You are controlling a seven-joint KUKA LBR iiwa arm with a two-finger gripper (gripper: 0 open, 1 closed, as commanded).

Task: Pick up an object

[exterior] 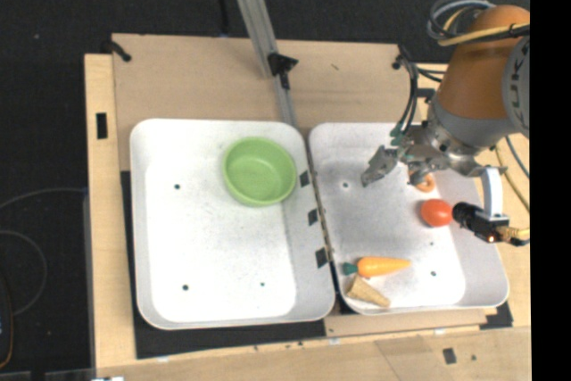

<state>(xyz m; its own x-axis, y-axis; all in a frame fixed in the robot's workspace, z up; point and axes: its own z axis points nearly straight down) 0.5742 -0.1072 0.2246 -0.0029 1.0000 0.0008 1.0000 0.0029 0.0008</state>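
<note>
My tool (382,165) hangs over the right bin (357,147) with its fingers spread apart, holding nothing. A tomato (435,212) lies near it. A carrot (382,265) and a cone-shaped piece (368,291) rest by the front edge. A green bowl (260,171) sits in the left bin (178,281).

A tan wooden bench (178,85) is bearing two shallow white bins side by side, the left bin (169,281) and right bin (339,147) touching along their inner edges.
</note>
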